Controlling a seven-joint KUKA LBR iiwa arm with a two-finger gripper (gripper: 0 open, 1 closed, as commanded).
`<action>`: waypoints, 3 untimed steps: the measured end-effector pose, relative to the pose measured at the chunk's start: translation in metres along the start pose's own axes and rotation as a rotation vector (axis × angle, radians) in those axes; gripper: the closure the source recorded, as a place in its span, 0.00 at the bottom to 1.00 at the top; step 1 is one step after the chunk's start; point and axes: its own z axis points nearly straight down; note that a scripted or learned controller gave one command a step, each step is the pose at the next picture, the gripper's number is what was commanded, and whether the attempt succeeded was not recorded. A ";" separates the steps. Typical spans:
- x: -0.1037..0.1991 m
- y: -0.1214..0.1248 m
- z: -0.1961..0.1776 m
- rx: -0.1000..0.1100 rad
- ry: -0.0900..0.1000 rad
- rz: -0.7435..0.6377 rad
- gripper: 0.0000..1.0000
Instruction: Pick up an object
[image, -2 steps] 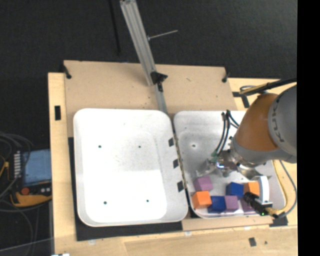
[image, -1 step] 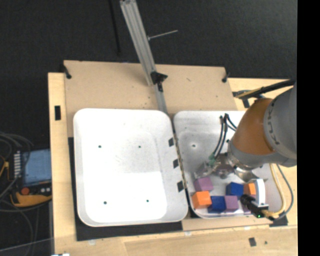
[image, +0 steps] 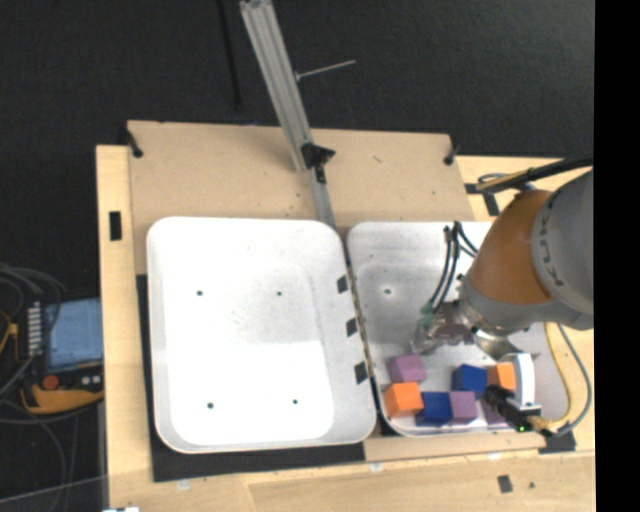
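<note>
A cluster of small foam blocks lies at the near end of the right-hand shallow white bin (image: 400, 262): a purple cube (image: 407, 368), an orange cube (image: 404, 398), a blue block (image: 435, 408), a second purple block (image: 463, 405) and a blue cube (image: 469, 379) (an orange piece (image: 506, 376) sits beside it). The two-finger gripper (image: 437, 331) hangs just above the first purple cube; I cannot tell how wide it stands. The left-hand white bin (image: 250, 330) adjoins.

A metal pole (image: 285, 90) slants over the worktop (image: 250, 170); a blue box (image: 75, 333) and tangled cables (image: 25, 440) lie on the dark floor (image: 100, 70) beside it.
</note>
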 end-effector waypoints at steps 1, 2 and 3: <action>-0.001 -0.005 -0.046 0.000 0.000 -0.004 1.00; -0.002 -0.005 -0.089 0.000 0.000 -0.015 1.00; -0.003 -0.003 -0.135 -0.001 0.000 -0.016 1.00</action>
